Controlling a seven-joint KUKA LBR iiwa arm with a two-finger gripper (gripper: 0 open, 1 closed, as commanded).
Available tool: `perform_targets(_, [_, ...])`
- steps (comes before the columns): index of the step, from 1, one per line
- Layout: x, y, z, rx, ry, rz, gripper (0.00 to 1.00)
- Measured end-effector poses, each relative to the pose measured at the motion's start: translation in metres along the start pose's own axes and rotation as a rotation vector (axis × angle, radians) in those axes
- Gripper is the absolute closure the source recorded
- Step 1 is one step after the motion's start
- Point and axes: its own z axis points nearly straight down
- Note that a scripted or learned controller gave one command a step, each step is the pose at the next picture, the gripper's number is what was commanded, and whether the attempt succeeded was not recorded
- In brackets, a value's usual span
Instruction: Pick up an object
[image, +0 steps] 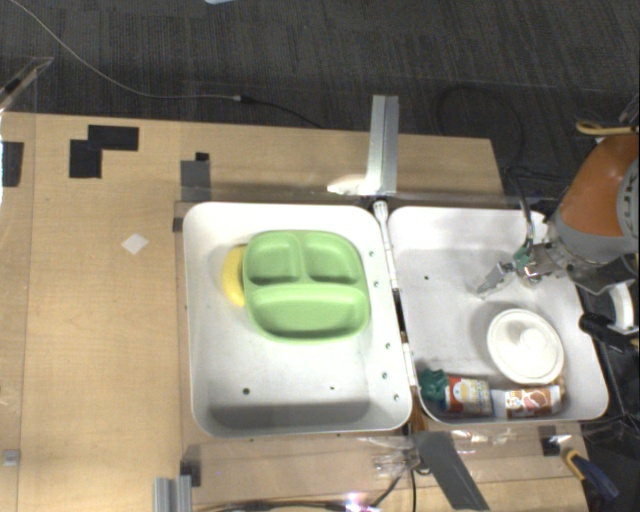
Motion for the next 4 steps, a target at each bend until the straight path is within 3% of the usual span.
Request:
perform_targets(1, [0.074, 0.019, 0.0, 0.0, 0.001, 0.037, 0.0])
perform_targets(2, [-0.002, 0.052, -0.087, -0.002, -0.001, -0.062, 0.0])
perform_targets(3, [-0.001, 0.003, 0.0, 0.0, 0.0, -0.098, 0.0])
perform_targets(4, [0.088, 0.016, -0.004, 0.001, 0.002, -0.116, 0.0])
